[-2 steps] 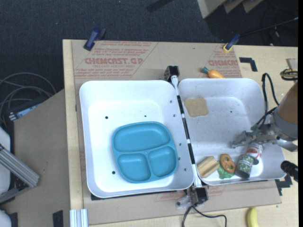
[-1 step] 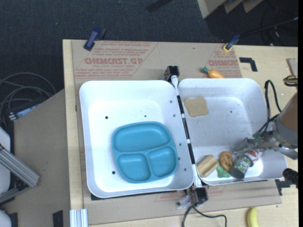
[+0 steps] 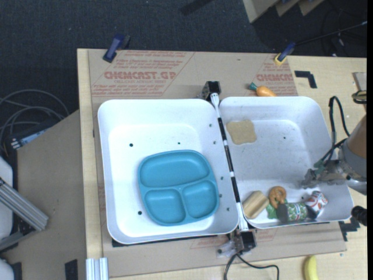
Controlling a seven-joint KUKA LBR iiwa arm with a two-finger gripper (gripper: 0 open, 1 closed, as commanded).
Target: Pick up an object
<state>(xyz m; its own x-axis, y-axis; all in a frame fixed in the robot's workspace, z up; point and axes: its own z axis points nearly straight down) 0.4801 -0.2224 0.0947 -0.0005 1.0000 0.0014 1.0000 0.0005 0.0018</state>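
From the camera above the bench I see two shallow white bins side by side on a brown cardboard sheet. In the left white bin lies a light blue plastic plate with three compartments, flat on the bottom, a little toward the near right part of the bin.

The right white bin holds the small things. A flat tan square piece, like a cracker or a slice of bread, lies near its far left corner, well apart from the others. Along the near wall there is a group: a beige bread-roll shaped toy at the left, just beside it a small brown ring like a doughnut, then a dark green and black packet touching the ring, and at the right end a small white and red object.

My gripper comes in from the right edge, low over the right part of this bin, just above the white and red object and near it. I cannot tell if it is released or clenched, because this part is small and blurred. I see nothing lifted; every object lies on the bin floor.

Outside the bins, a small orange carrot toy lies on the cardboard behind the right bin, and a yellow banana-like piece at the near edge.
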